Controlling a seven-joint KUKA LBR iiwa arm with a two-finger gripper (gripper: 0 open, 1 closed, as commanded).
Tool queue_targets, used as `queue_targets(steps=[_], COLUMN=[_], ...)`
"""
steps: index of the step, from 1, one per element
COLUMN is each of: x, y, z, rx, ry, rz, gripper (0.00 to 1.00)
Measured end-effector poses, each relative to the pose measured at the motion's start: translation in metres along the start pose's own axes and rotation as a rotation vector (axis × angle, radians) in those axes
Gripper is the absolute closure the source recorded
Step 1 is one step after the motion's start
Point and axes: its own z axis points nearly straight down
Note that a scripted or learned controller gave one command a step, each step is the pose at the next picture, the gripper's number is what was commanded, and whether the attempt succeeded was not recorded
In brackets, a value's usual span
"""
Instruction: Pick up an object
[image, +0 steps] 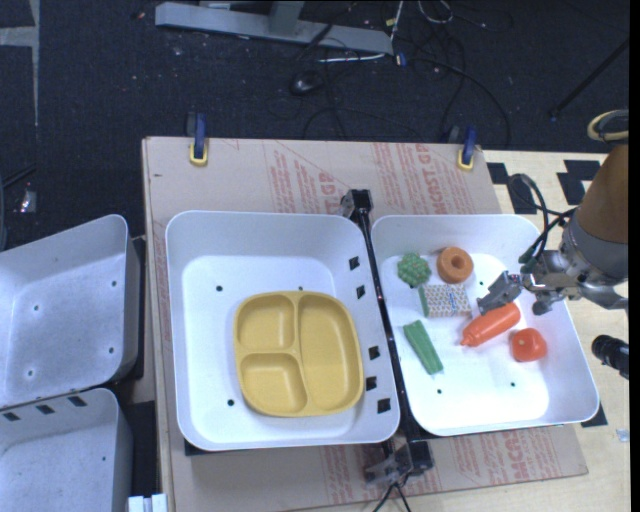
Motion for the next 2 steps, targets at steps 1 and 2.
queue_targets(steps=[1, 2], x=[-0.005, -0.004], y=[0.003, 0.001], z=[0.062, 0.116], rx=[0.001, 0.001], ry=[0.0, 0.001], rz=[0.0, 0.0], gripper=[0.0, 0.0])
